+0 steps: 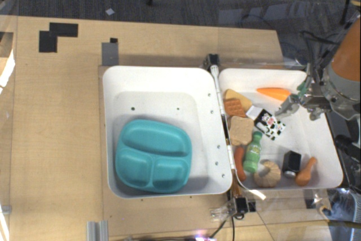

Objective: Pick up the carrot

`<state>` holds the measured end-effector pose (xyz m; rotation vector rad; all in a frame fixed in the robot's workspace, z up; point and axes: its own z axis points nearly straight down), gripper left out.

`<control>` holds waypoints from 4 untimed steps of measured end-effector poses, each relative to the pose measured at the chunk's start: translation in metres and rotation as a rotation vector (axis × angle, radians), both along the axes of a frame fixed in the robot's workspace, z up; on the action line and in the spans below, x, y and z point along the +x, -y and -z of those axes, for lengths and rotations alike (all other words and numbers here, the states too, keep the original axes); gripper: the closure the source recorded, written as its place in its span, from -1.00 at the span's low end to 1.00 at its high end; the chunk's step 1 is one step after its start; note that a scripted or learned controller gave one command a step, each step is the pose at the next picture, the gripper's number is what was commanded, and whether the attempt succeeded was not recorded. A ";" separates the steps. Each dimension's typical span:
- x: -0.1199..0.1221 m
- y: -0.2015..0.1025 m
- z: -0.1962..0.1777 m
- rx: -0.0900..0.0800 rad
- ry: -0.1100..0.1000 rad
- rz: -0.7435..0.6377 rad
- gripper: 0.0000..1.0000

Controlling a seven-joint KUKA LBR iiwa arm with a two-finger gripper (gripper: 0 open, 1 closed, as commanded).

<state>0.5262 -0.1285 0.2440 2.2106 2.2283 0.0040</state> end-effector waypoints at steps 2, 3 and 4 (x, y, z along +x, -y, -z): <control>0.112 0.047 0.080 -0.001 -0.007 -0.057 -1.00; 0.146 0.066 0.157 0.008 -0.003 -0.080 -1.00; 0.144 0.066 0.146 0.005 -0.015 -0.091 1.00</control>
